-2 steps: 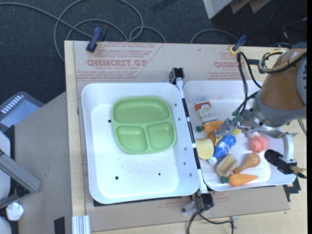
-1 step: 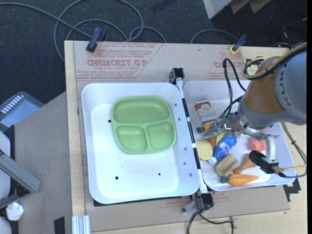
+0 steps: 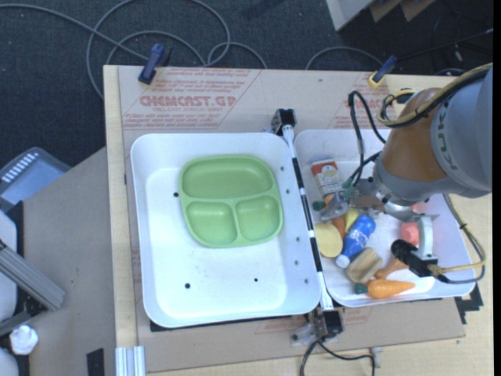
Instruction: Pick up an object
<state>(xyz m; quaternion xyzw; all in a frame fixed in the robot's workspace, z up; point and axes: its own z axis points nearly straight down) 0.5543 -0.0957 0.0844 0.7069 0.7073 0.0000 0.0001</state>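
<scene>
The grey arm (image 3: pixel 450 143) reaches in from the right, its orange band (image 3: pixel 409 153) over the right bin (image 3: pixel 307 153). The gripper (image 3: pixel 337 204) sits low in the middle of that bin, right in the clutter. From this angle it's impossible to say whether it is released or clenched, or whether it has anything at all.

Just above it, toward the bin's far wall, lies a small red-and-white carton (image 3: pixel 325 174). Just below it, a blue bottle (image 3: pixel 358 237) lies at a slant, white cap toward the near edge. A yellow rounded piece (image 3: pixel 329 241) is touching the bottle's left side, close to the divide between the bins. A tan piece (image 3: pixel 364 265) rests against the cap end. An orange carrot (image 3: pixel 389 288) lies along the near wall, and a pink piece (image 3: pixel 411 231) sits further right, partly under the arm.

Over in the left bin (image 3: pixel 227 280), a green divided plate (image 3: pixel 232 200) lies flat, one long compartment at the far side and two smaller ones nearer, well apart from the gripper.
</scene>
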